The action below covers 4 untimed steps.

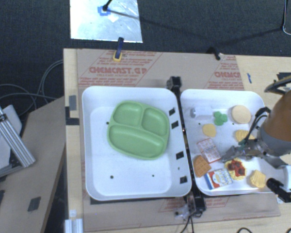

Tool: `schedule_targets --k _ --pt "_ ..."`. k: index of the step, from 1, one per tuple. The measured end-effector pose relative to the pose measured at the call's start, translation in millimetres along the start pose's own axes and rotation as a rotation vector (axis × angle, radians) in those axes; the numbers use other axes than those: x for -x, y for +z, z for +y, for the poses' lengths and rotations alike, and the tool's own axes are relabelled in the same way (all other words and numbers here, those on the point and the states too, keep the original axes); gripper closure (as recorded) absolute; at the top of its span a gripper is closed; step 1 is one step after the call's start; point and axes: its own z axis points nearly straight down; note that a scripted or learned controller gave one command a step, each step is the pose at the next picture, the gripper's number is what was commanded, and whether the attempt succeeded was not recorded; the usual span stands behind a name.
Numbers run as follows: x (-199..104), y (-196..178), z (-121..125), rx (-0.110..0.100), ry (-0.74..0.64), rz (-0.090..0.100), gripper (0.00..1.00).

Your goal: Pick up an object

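Gripper (pixel 233 154) sat low in the right bin (pixel 200 99), over its front half; couldn't tell its state. Pizza (pixel 236 168) lay just under the tip, card (pixel 209 150) to its left, cracker (pixel 201 165) and packet (pixel 218 177) near the front rim. Yellow piece (pixel 257 178) sat close to the front-right corner. Bun (pixel 241 114), broccoli (pixel 220 117) and chip (pixel 209 129) were further back. Bare floor at the back-left corner. Left bin (pixel 94 178) held a green tray (pixel 138 129), with open floor along its front edge.
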Motion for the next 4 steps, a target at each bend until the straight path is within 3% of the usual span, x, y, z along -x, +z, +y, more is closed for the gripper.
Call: schedule_targets --k 1,2,4 --pt "1 -12 1 0.005 0.0 -0.002 1.0" --pt "-1 -76 7 0.008 -0.003 -0.003 1.0" --pt "1 -143 11 0.006 -0.003 -0.003 1.0"
